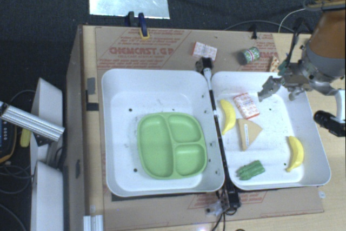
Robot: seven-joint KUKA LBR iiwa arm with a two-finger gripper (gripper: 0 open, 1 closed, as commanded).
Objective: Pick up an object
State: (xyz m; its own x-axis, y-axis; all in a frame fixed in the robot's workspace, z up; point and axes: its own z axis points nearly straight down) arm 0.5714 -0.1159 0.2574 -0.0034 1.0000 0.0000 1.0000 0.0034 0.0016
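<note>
In the right bin [313,170] lie a yellow banana [227,116] by the left wall, a red-and-white packet [246,105], a tan wedge [248,133], a green vegetable piece [250,169] near the front, and a second banana [294,152] at the right. My gripper [280,92] hangs over the bin's back right part, to the right of and slightly beyond the packet. It stands open, its fingers [266,90] spread with nothing between them.
The left bin [116,116] holds a green divided plate [173,144]. Behind the bins, on the cardboard, stand a small can [250,54] and a white packet [204,50]. The ridge between the bins [215,116] runs just left of the first banana.
</note>
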